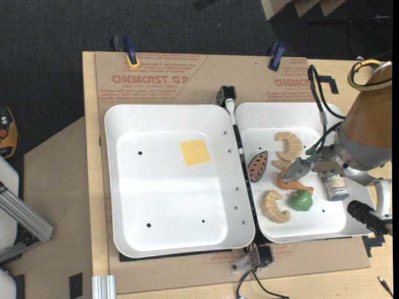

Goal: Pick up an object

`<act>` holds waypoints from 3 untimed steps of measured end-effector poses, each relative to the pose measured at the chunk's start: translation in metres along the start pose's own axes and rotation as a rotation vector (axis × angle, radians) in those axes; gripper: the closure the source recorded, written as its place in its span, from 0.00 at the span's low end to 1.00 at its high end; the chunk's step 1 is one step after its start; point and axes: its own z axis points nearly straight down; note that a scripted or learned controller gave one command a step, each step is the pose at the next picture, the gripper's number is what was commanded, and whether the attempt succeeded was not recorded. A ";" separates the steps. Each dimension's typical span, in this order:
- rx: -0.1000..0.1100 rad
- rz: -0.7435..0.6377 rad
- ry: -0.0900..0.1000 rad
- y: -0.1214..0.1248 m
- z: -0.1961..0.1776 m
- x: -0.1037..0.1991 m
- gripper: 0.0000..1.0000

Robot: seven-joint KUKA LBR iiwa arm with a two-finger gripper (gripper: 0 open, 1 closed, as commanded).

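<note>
Two shallow white bins sit side by side on a brown board. The left bin (124, 167) holds one flat yellow square (195, 152), lying near its middle. The right bin (274, 114) holds the rest: a tan croissant-shaped piece (290, 144) toward the back, a second one (274, 206) toward the front, a dark red slice with seeds (257, 166) against the left wall, a green pepper-like piece (302, 200), and an orange piece (291, 180) just above it. The arm reaches in from the right, and the gripper (302, 168) hangs low over the orange piece — whether it touches, and how wide it stands, I cannot tell.
</note>
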 end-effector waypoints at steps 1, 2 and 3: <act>0.004 0.004 0.000 0.021 0.109 -0.047 0.00; -0.003 0.001 -0.002 0.022 0.093 -0.045 1.00; -0.015 -0.010 -0.001 0.091 0.010 0.016 1.00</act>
